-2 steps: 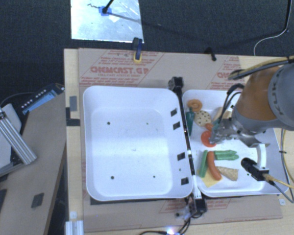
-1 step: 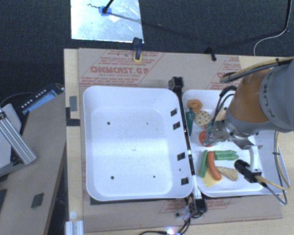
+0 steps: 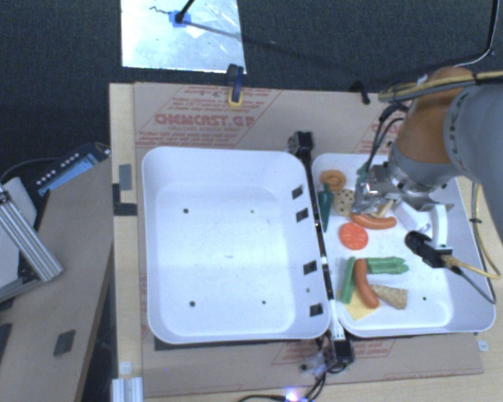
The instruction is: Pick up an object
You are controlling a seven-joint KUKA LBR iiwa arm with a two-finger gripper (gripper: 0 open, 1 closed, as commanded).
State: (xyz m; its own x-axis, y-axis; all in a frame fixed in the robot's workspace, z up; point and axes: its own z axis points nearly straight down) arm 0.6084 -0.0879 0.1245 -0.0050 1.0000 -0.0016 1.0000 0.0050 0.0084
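Gripper (image 3: 370,193): low in the right white bin (image 3: 461,308), over a tan round cracker (image 3: 344,199); finger opening cannot be told.
Nearest object: orange-red toy sausage (image 3: 374,221), long axis left-right, just below the gripper.
Writing: red "CHEMCAST GP" on the cardboard sheet (image 3: 203,117).
Around: red tomato slice (image 3: 354,236), green pea pod (image 3: 386,265).

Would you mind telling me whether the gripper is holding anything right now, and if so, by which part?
It cannot be told. The gripper is low in the right bin, just above a sausage and beside a cracker, but no item visibly sits between its fingers.
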